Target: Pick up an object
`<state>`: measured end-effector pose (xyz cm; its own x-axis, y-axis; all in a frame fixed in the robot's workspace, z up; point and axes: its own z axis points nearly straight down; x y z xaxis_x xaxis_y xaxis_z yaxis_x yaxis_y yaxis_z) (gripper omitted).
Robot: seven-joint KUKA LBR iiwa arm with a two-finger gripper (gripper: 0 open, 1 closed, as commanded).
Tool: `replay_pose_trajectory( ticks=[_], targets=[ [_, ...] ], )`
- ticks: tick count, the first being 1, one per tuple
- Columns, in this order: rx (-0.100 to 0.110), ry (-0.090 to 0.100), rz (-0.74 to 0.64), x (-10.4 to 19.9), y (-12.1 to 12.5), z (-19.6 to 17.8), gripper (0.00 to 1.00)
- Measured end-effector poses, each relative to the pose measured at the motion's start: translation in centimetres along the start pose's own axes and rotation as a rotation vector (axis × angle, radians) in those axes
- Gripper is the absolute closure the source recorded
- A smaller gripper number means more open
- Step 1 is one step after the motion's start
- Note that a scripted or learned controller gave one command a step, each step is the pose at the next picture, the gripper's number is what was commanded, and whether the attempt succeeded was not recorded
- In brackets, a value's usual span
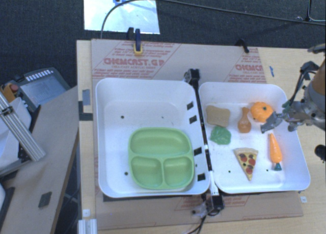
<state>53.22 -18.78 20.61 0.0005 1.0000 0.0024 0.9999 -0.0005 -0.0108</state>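
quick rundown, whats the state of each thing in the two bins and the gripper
green divided plate: flat in left bin
pizza slice: flat, right bin
carrot: lying down, right bin
orange pumpkin: beside the gripper
brown gourd: lying down
tan bread slice: lying flat
green leafy piece: lying loose

Two shallow white bins sit side by side on one table — a left bin (pixel 109 126) and a right bin (pixel 293 174). The left bin holds one item: a green divided plate (pixel 161 157) with three compartments. The right bin holds six toy foods — one tan bread slice (pixel 218 115), one green leafy piece (pixel 221 135), one small brown gourd (pixel 244 121), one orange pumpkin (pixel 262 111), one carrot (pixel 275 150) and one pizza slice (pixel 247 161). That makes seven loose things across both bins.
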Motion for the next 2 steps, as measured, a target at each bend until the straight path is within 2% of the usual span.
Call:
replay_pose_trajectory(
  ticks=[1, 2],
  targets=[
    [-0.012, -0.003, -0.004, 0.1, 0.3, -0.7, 0.00],
    [-0.010, -0.002, -0.001, -0.7, -0.1, 3.9, 0.00]
  ],
)
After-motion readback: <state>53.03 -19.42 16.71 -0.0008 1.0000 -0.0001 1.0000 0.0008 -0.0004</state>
